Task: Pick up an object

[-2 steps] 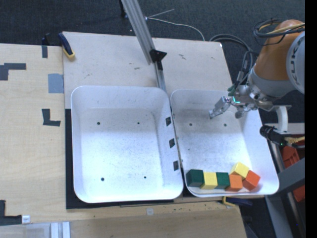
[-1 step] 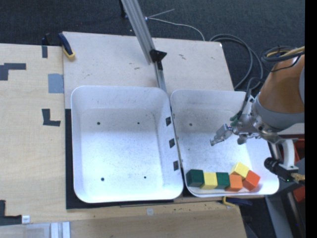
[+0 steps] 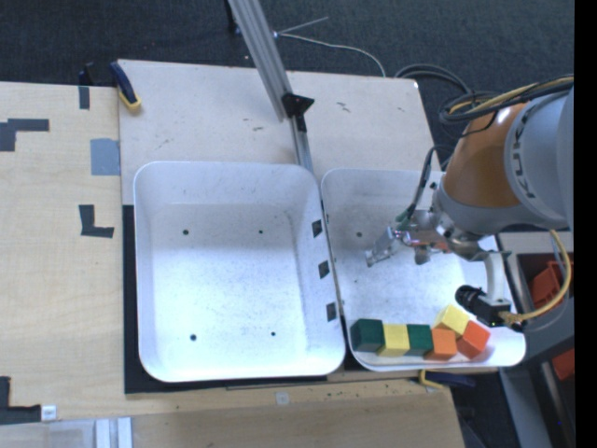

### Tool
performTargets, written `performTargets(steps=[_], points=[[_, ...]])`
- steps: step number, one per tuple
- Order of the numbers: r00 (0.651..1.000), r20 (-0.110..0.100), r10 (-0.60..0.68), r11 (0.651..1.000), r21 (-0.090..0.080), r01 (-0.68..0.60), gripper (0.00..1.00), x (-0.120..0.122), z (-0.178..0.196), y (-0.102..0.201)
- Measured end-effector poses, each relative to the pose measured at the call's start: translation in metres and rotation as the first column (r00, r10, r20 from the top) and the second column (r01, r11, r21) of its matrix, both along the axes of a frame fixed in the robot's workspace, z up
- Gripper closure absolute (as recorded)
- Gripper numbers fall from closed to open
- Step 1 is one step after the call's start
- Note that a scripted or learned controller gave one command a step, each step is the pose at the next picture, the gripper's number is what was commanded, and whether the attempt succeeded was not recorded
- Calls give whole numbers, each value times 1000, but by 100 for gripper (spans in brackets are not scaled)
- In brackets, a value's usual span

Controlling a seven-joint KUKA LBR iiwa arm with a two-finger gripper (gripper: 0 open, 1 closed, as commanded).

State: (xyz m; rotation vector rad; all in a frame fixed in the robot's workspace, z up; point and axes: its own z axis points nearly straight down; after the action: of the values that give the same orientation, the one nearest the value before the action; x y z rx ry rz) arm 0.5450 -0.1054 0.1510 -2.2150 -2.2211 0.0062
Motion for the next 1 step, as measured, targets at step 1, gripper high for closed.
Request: performTargets(steps=[1], points=[[1000,4,0,1000,-1,0,0,18,-19,12]])
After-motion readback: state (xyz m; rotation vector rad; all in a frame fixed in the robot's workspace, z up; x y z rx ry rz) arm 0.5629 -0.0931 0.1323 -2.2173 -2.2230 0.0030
